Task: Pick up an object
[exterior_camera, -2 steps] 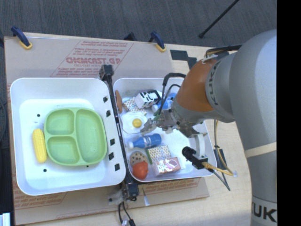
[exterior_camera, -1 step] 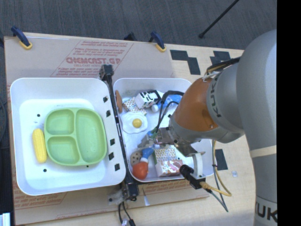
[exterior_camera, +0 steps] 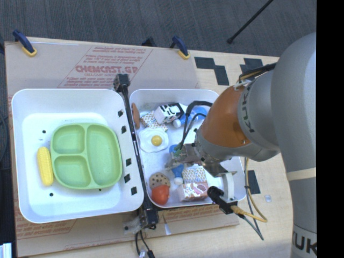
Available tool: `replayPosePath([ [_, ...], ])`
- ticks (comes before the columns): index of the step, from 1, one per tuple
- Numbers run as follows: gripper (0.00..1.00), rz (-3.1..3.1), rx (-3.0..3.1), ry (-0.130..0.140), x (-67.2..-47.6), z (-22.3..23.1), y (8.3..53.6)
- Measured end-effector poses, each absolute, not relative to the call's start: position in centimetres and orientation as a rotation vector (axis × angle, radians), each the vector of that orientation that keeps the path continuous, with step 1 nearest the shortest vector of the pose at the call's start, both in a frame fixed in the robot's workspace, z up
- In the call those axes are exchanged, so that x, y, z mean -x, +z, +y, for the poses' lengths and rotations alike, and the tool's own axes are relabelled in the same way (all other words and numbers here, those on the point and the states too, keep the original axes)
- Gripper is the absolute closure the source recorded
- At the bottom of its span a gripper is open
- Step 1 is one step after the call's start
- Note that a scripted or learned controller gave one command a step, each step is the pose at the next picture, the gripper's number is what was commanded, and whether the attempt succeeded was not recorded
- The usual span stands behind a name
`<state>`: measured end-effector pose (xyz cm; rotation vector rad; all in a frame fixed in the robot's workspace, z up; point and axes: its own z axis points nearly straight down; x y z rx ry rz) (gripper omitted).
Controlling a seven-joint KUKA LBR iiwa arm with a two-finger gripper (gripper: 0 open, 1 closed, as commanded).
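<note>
**Crowded bin, blind grasp**

White plastic hems in my targets: the fried egg [exterior_camera: 156,141] at nine o'clock of my gripper [exterior_camera: 180,156], the tomato [exterior_camera: 160,194] at seven. Gripper width I cannot tell. Packed neighbours could deflect me into a miss.

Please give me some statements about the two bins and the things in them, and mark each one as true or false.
1. The green divided plate lies in the left bin. True.
2. The corn cob lies inside the plate. False: it lies beside the plate, on its left.
3. The fried egg is in the right bin. True.
4. The tomato is in the left bin. False: it is in the right bin, near its front edge.
</note>
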<state>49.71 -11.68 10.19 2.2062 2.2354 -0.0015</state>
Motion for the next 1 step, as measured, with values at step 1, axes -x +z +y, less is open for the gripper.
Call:
replayPosePath([
  [1, 1.0, 2.231, -2.213, 0.003, -51.2, -1.76, 20.12],
])
